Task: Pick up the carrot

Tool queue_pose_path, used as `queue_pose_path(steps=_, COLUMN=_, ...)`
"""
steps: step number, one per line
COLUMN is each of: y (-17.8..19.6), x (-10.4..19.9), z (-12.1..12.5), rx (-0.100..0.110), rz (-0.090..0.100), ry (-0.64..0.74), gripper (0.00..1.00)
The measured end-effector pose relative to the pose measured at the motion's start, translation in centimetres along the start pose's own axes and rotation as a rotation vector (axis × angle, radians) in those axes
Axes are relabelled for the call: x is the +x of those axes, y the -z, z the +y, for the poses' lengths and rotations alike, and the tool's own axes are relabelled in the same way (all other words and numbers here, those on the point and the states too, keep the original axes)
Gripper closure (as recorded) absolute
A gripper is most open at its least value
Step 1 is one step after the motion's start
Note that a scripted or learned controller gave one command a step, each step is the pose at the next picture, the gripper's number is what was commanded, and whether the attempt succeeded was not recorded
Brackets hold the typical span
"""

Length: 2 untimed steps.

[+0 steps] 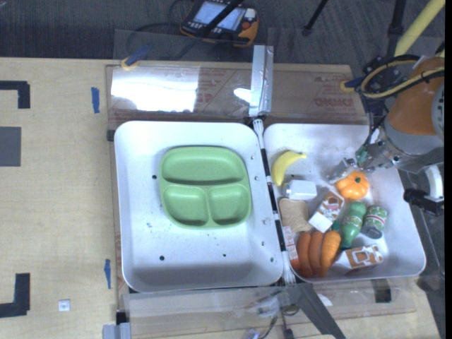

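Observation:
The carrot is an orange bunch lying at the front of the right bin, near its left wall. It sits among other food items and nothing is touching it from above. My gripper hangs over the back right part of the same bin, just above and behind a small orange pumpkin. It is well apart from the carrot, up and to the right of it. Nothing shows in the gripper's grasp.
Around the carrot lie a green bottle, a can, a juice carton and a brown packet. A banana and a white box lie further back. The left bin holds a green divided plate.

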State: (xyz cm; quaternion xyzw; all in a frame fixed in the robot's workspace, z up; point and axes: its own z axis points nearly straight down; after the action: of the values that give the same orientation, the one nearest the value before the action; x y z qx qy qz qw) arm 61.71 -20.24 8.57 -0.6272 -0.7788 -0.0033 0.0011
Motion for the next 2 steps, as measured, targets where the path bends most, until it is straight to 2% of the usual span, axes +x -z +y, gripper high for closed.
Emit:
queue_pose_path(steps=1, y=6.5, x=-0.2, z=-3.2, rx=0.003, rz=-0.007, ry=-0.09, gripper=0.0)
queue_pose_path(steps=2, y=11.0, x=3.4, z=-2.2, rx=0.002, rz=-0.007, ry=-0.065, gripper=0.0)
